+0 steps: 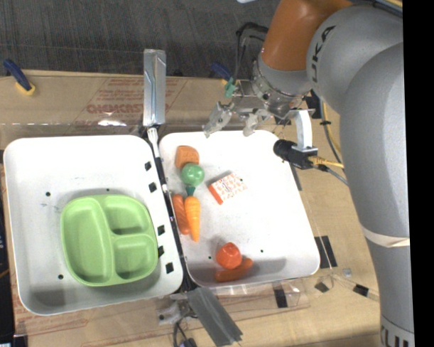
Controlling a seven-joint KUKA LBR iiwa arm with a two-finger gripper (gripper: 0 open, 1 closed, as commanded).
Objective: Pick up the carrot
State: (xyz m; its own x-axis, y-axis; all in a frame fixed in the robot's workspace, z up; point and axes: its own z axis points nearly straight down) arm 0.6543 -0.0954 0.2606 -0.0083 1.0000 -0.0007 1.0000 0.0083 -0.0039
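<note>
Dark grey ribbed floor (pixel 91 24) along the far side, brown cardboard-covered bench (pixel 94 102) with red printing, blue clamp (pixel 18 76) at far left corner, metal divider bracket (pixel 154 86) standing far centre, even overhead light

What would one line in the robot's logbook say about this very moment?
task: pick up carrot | gripper: fingers open, above right bin's far rim, holding nothing | carrot: in right bin near left wall, untouched | left bin: green tray

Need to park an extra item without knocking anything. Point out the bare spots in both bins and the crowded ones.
Right bin: bare floor right of the small box, out to the right wall. Its left edge is crowded with the carrot, green piece and other orange items. Left bin: a bare strip above the green tray.
</note>
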